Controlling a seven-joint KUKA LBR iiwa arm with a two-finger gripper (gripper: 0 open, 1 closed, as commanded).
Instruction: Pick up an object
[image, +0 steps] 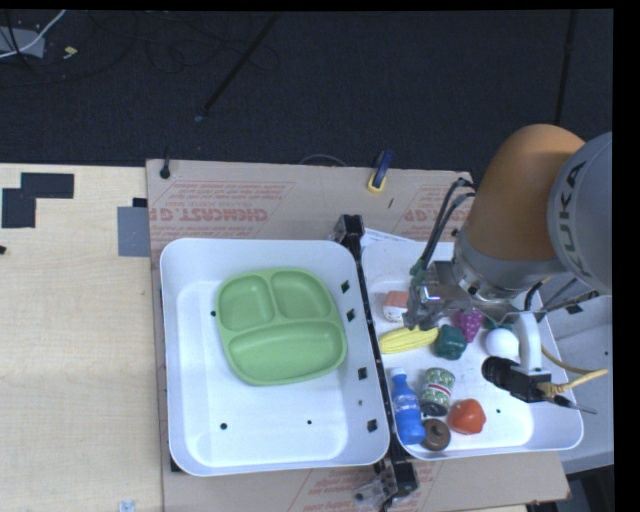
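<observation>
Arm (530, 210): grey w/ orange band, hangs low over right bin (560, 430).
Left bin (190, 420): green divided plate (282, 325) inside.
Gripper (428, 305): down among toys, just above corn cob (407, 340); fingers open/closed: can't tell.
Candidates: corn, blue bottle (405, 405), tomato (467, 415), egg (501, 343), all lying loose in right bin.
Progress: nothing seen held; pick judged not yet done.
Hidden: fingertips, bin's far corner under wrist.

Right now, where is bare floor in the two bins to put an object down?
Left bin: bare floor in front of the green divided plate and along its left wall. Right bin: crowded under the gripper by corn, blue bottle, tomato.
</observation>
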